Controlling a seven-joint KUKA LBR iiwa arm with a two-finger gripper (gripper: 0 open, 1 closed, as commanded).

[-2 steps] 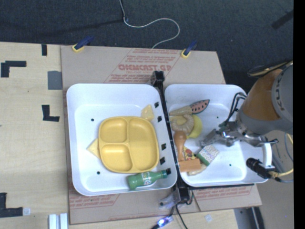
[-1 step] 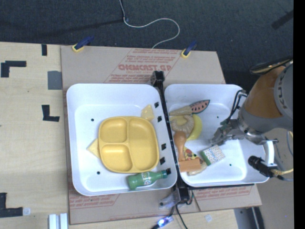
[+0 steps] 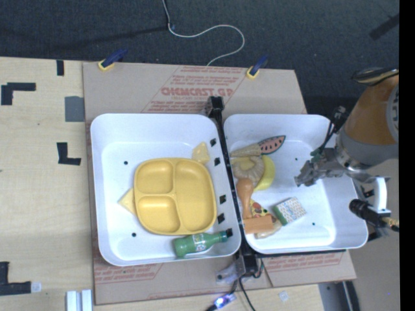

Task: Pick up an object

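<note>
Objects for picking lie along the right bin's (image 3: 324, 125) left side, you'll see: a melon slice (image 3: 269, 144), a yellow piece (image 3: 258, 171), a carrot (image 3: 246, 196) and a small box (image 3: 289, 210). Your pincer (image 3: 307, 175) hangs over that bin's right half, apart from them; its state can't be told. The left bin (image 3: 107, 173) holds a yellow tray (image 3: 174, 195) and a green bottle (image 3: 198, 243).

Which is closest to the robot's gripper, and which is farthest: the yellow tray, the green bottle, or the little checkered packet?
Measured from the gripper in the camera view:
1. Checkered packet, right bin, just below-left of it.
2. Green bottle, left bin's lower edge.
3. Yellow divided tray, middle of the left bin, a little farther.
</note>
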